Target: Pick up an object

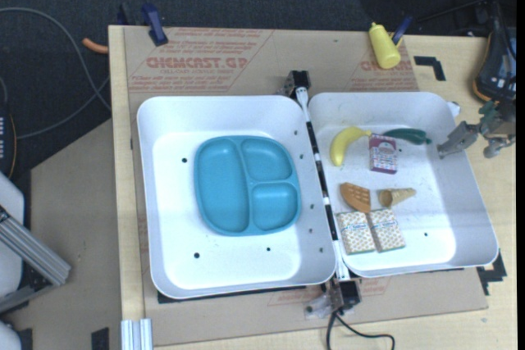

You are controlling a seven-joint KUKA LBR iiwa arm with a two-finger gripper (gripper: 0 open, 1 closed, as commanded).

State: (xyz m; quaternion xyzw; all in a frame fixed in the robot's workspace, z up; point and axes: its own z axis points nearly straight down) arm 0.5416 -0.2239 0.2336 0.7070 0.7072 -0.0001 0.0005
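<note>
The right bin (459, 213) holds a yellow banana (346, 143), a small maroon box (383, 154), a green utensil-like piece (406, 135), a brown bread slice (356, 196), a tan cone (396, 196) and two checkered cracker packs (371, 231). My gripper (474, 145) hangs over that bin's right rim, well right of the objects. Its two fingers stand apart, open, with nothing between them.
A blue divided plate (246, 183) lies in the left bin (164, 168). On the bench behind the bins are a yellow bottle (383, 46) and a blue clamp (153, 23). A black hinge strip (316, 168) runs between the bins.
</note>
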